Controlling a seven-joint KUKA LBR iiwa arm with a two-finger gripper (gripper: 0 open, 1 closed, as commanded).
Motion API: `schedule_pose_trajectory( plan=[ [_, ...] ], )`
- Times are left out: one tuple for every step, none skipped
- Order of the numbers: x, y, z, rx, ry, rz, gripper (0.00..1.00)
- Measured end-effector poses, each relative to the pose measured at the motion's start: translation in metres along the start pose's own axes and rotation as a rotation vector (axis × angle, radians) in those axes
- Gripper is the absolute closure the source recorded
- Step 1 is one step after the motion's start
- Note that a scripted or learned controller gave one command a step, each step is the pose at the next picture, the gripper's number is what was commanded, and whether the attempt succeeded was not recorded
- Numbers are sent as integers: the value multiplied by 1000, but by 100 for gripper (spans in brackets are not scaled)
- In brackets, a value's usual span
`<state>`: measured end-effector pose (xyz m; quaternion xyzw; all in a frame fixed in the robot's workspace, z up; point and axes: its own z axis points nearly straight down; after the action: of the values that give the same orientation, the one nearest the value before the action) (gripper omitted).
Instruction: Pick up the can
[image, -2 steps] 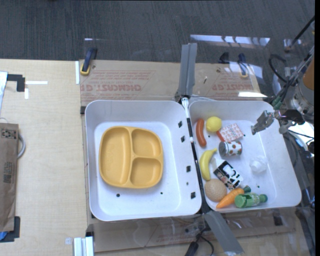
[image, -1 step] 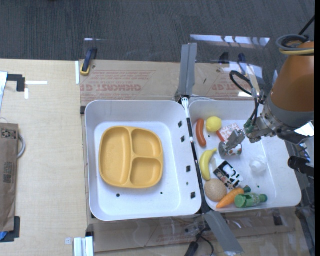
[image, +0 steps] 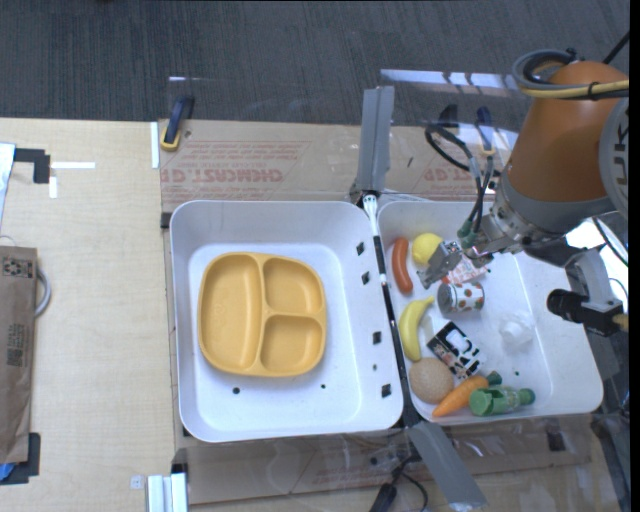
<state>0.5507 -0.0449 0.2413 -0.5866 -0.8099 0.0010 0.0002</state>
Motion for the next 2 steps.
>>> schedule_pose_trajectory(
  plan=[
    [39, 69, -68, -2, -1, -241, 0],
    [146, 106, -31, 1, 0, -100, 0]
  ],
)
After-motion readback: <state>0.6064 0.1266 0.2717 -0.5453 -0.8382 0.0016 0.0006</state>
